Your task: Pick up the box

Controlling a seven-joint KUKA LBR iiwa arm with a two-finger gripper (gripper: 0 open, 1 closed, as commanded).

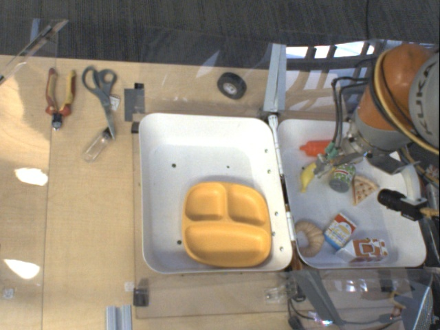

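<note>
Pale wood counter [69, 253], two shallow white bins, grey-and-orange arm over the right one.

The wooden counter lies bare along its left side, apart from red-handled pliers [56, 96] and grey scissors [102, 96] near the far edge. The left white plastic bin [165, 150] carries a yellow three-part moulded tray [225, 223] in its near half, with open floor behind it. The right white bin [412, 253] is crowded, and the grey arm with its orange band [402, 91] covers its far right corner. The gripper [338, 158] hangs over a small green can [341, 179] beside a yellow banana-shaped toy [307, 176]; I cannot tell how it stands. The small white carton box with red and blue print [339, 231] lies tilted near the front wall, between a tan shell-like lump [309, 236] and a flat red-and-white packet [370, 249], details too small to read.
</note>
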